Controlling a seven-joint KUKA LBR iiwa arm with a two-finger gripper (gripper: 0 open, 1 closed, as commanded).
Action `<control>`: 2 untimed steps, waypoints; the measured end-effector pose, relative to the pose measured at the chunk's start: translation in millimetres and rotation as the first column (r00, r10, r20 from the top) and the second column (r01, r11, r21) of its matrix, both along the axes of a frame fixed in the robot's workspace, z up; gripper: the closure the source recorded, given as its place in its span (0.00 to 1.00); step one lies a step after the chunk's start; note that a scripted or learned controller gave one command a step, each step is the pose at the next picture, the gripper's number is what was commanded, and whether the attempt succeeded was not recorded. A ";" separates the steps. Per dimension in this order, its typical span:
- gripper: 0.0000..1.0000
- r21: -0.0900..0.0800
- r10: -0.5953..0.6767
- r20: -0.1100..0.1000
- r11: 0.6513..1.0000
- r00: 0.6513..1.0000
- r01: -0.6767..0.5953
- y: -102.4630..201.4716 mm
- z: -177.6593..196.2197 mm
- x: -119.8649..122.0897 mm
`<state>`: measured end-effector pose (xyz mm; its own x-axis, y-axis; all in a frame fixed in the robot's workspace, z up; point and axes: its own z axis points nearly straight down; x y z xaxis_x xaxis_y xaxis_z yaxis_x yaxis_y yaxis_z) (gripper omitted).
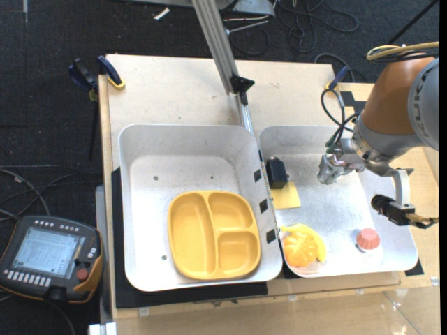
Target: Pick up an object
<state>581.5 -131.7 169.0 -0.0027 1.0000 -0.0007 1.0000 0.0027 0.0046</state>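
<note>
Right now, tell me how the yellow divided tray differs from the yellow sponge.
The yellow divided tray lies in the left bin; the yellow sponge lies in the right bin. The tray is far larger and has three compartments; the sponge is a flat square. Both are yellow.

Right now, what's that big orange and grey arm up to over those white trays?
The arm's gripper hangs over the right bin, near its back, with nothing visibly held. In that bin lie a black block, a yellow sponge, a yellow toy and a small pink piece. The left bin holds a yellow divided plate. Nothing looks picked up yet.
</note>
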 end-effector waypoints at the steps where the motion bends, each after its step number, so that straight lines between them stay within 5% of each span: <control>1: 1.00 -0.001 0.000 0.002 1.000 1.000 0.000 0.0 52.5 1.7; 2: 1.00 0.002 0.006 -0.002 1.000 1.000 -0.006 51.8 59.0 15.4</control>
